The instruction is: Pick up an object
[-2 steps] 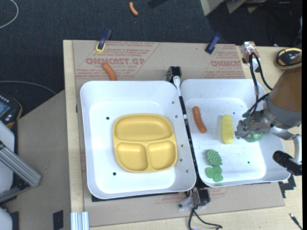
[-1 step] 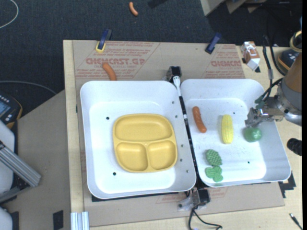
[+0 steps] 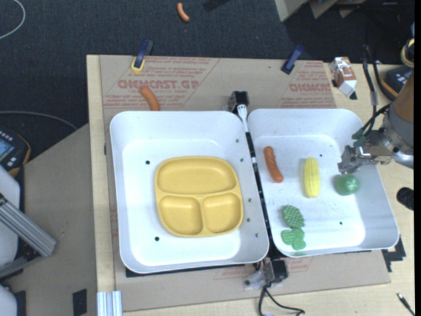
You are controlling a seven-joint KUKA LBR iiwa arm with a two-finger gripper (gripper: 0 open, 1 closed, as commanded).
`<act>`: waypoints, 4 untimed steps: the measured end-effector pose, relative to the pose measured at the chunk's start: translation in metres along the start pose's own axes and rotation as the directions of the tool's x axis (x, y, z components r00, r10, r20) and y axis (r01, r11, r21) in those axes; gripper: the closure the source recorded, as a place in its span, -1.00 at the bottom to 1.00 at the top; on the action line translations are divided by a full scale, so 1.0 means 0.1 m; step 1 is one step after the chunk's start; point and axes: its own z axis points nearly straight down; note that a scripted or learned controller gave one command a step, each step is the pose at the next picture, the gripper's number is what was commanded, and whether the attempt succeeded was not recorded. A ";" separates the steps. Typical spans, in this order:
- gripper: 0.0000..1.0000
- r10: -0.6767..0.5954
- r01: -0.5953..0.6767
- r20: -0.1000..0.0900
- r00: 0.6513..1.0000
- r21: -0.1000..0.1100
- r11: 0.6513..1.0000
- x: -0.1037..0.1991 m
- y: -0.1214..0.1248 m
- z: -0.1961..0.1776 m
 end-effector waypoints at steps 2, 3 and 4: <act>1.00 -0.005 0.006 -0.005 1.000 0.006 1.000 1.13 0.03 -0.04; 1.00 0.000 0.001 -0.003 1.000 0.006 1.000 1.29 -0.01 -0.03; 1.00 0.001 -0.001 -0.002 1.000 0.003 1.000 1.24 -0.02 -0.06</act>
